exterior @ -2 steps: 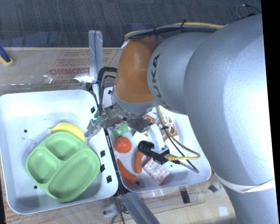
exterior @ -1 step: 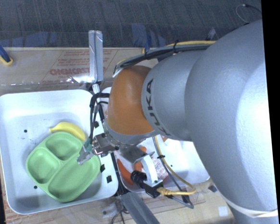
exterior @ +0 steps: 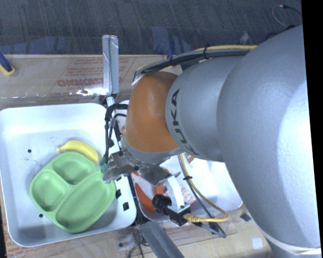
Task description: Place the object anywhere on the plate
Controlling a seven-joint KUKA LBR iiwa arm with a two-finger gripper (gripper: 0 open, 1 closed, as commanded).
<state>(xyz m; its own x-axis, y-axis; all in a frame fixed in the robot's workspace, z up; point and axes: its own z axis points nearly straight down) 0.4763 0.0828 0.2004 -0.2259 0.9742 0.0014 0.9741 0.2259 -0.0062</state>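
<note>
A light green divided plate lies in the left white bin, toward its front. A yellow banana rests against the plate's far rim. The gripper hangs at the plate's right edge, near the wall between the bins; the arm's wrist covers most of it. Nothing can be made out between its tips.
The grey arm with its orange band covers most of the right bin. An orange object and a white packet show under the arm there. A metal bar stands at the back.
</note>
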